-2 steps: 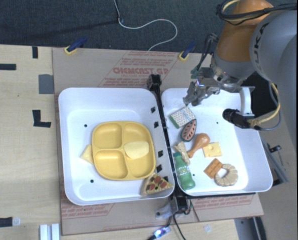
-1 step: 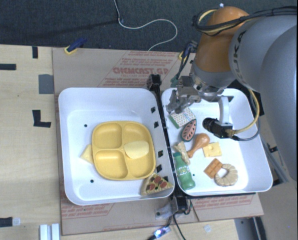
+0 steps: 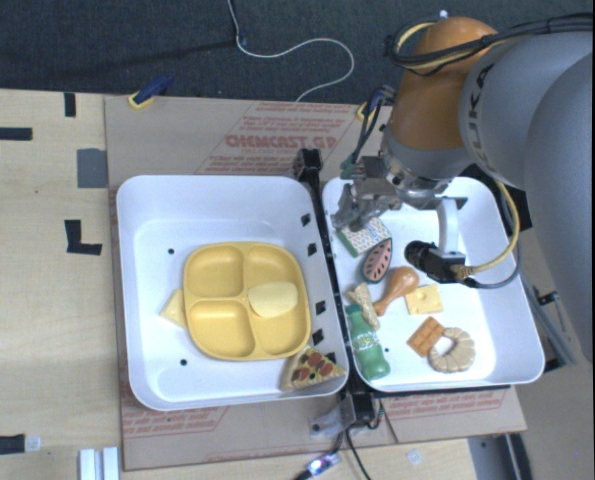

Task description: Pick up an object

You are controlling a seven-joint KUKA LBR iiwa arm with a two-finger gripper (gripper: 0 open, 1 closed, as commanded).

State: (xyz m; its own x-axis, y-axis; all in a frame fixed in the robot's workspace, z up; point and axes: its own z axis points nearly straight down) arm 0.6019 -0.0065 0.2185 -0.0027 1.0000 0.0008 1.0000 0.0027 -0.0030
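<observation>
toward the upper left of the right bin (image 3: 507,368), the gripper (image 3: 360,213) hangs low above a green checked card (image 3: 367,238), approach step judged in hand; claw state cannot be told, and next it likely needs a straight descent onto that card.

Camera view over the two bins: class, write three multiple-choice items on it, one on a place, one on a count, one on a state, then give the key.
1. Where is the green bottle?
A. right bin
B. left bin
C. on the cardboard

2. How many compartments does the yellow plate have?
A. two
B. four
C. six

3. How does the pizza slice lie?
A. on the plate
B. between the gripper's fingers
C. flat in the left bin

Key: 1 A, it lies along the right bin's left wall. 2 B, four hollows show. 3 C, it rests at that bin's near right corner.
</observation>
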